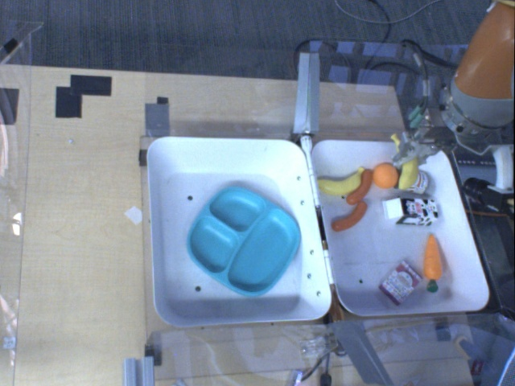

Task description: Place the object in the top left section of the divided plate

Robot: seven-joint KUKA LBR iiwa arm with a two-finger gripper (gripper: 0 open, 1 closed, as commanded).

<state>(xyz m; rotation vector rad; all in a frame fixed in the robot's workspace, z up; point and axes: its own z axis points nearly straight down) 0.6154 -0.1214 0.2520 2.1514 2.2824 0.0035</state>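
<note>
One claw (pixel 414 147), mine, is hanging over the back edge of the right bin (pixel 475 284); I cannot tell if it is open or closed, too small and cluttered there. It is sitting just over a small yellow piece (pixel 409 174), touching or nearly so, with an orange ball (pixel 385 175) just beside it. Nothing is visibly clamped, so I am not claiming a hold.

My guess is that the yellow piece is the target: toy plastic food, light, stiff, smooth and a bit slippery, not fragile. I would be pinching it across its narrow middle, away from the ball.

My arm (pixel 485 55) is coming in from the right, wrist tilted down towards the bin corner.

Further out, a banana (pixel 338 185), sausage (pixel 349 216), carrot (pixel 433 257) and small cartons are lying nearby. The blue divided plate (pixel 245 238) is sitting in the left bin (pixel 165 215), well apart, with its top left section (pixel 235 207) bare.
</note>
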